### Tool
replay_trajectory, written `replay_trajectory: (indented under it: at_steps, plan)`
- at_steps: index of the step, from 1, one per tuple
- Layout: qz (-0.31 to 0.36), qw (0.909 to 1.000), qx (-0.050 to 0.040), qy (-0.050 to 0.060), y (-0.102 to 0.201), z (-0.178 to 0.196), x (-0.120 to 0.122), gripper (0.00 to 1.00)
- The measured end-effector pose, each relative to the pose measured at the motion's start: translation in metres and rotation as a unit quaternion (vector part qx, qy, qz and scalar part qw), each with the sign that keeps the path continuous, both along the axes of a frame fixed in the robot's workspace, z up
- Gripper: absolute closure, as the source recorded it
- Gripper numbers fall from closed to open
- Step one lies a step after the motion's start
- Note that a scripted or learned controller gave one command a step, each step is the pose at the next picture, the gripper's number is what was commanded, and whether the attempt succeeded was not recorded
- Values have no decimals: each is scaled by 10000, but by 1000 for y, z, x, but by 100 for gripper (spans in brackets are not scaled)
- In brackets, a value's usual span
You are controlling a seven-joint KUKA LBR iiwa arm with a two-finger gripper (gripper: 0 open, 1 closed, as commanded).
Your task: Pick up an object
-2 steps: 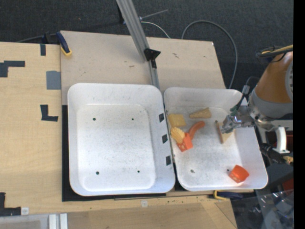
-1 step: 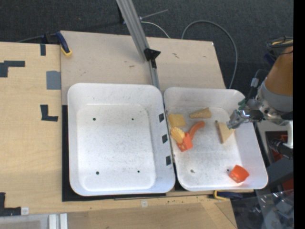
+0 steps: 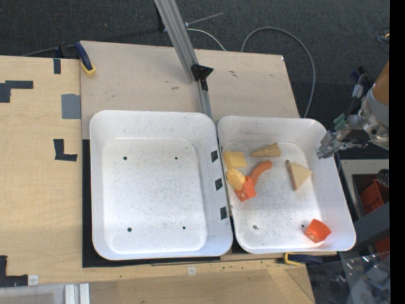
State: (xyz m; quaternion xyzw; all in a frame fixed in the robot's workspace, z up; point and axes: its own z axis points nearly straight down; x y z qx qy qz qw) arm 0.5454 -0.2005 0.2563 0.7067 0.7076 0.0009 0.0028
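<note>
Orange block point(image 3: 317, 230) lies in right bin's point(image 3: 329, 195) near corner, apart from other pieces. Pincer point(image 3: 329, 145) hovers over that bin's far right rim; grip state unreadable. Best approach: descend vertically, straddle block, clear the wall.

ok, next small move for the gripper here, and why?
Probably slide left and lower toward the tan wedge. The gripper sits over the right bin's right rim, holding nothing visible, and that wedge is the nearest object, lying apart from the others.
</note>
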Motion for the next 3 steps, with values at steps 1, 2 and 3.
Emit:
replay_trajectory:
  at_steps: [1,2,3]
  plan:
    - [18,10000,20,41,53,-13,-13,100]
    - [29,10000,26,35,107,-8,-12,100]
    - [22,10000,22,46,158,-23,-22,100]
